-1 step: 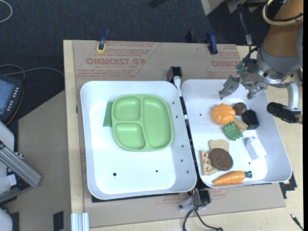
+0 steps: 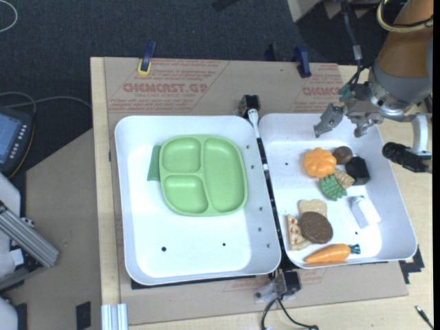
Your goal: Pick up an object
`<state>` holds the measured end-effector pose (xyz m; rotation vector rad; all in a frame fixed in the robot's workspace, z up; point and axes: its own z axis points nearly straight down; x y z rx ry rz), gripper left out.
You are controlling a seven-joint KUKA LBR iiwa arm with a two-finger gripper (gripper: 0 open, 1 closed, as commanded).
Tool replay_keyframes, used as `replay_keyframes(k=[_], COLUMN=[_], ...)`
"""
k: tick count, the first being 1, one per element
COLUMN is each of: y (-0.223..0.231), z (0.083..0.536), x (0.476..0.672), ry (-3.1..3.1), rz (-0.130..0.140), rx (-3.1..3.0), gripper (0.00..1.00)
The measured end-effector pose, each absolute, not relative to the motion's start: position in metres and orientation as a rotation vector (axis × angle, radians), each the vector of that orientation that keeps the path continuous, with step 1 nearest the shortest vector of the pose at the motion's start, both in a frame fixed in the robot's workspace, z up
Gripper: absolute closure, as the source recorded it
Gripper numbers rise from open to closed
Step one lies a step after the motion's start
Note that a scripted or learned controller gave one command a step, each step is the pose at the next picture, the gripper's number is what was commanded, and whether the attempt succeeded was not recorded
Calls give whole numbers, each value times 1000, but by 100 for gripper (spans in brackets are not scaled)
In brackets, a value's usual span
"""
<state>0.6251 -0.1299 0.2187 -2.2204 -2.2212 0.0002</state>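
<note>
- Nearest you, at the front edge of the right bin [image 2: 402, 205], lies an orange carrot [image 2: 330, 254] with a green tip.
- Your end effector [image 2: 346, 120] hangs over the back of that bin, its two grey fingers spread apart with nothing between them.
- Just in front of it sit an orange pumpkin-shaped toy [image 2: 319, 162], a brown rounded piece [image 2: 342, 155] and a small black block [image 2: 357, 170], close together.
- Below those lies a green leafy toy [image 2: 333, 188], with a white rectangular piece [image 2: 362, 210] to its right.
- Further forward, a brown round patty [image 2: 315, 227] rests on a tan slice of bread [image 2: 311, 207], beside a pizza wedge [image 2: 294, 233].
- Your left bin [image 2: 137, 205] holds a green divided tray [image 2: 203, 174] with three compartments.
- Both bins sit side by side on the brown board [image 2: 206, 88] covering the counter.
</note>
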Motion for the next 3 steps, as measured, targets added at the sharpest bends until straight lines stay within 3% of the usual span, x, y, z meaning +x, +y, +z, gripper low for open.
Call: replay_keyframes(k=[2,3], y=[-126,-125], z=[111,83], x=[636,635], ry=[-2219,-2219], rz=[5,4], rx=[-2216,-2218], gripper=[0,0])
